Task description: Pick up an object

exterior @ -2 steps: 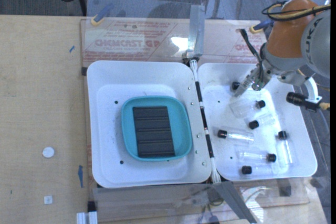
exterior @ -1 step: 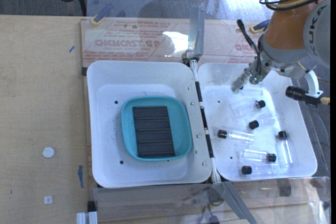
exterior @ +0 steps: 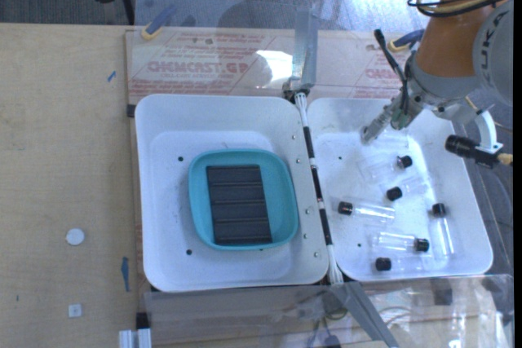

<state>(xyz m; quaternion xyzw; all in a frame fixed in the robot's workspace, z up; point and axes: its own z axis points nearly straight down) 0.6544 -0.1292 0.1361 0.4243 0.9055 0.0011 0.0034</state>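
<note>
Several clear vials with black caps lie scattered in the right bin [exterior: 469,261]. One vial [exterior: 369,211] lies near the bin's middle, another vial [exterior: 400,241] lies toward the front, and a third vial [exterior: 443,226] lies by the right wall. A loose black cap [exterior: 382,263] rests near the front edge. My gripper [exterior: 373,130] hangs over the back left part of the right bin, slanting down from the orange band [exterior: 447,37]. It is just behind and left of a vial with its cap at the far end [exterior: 390,167]. Nothing is visibly held.
The left bin [exterior: 159,175] holds a teal tray [exterior: 200,204] with a dark ridged insert [exterior: 237,204]. A divider [exterior: 311,167] runs between the bins. A clear upright panel [exterior: 305,53] stands behind them. A black fitting [exterior: 463,147] juts out near the right bin's back right.
</note>
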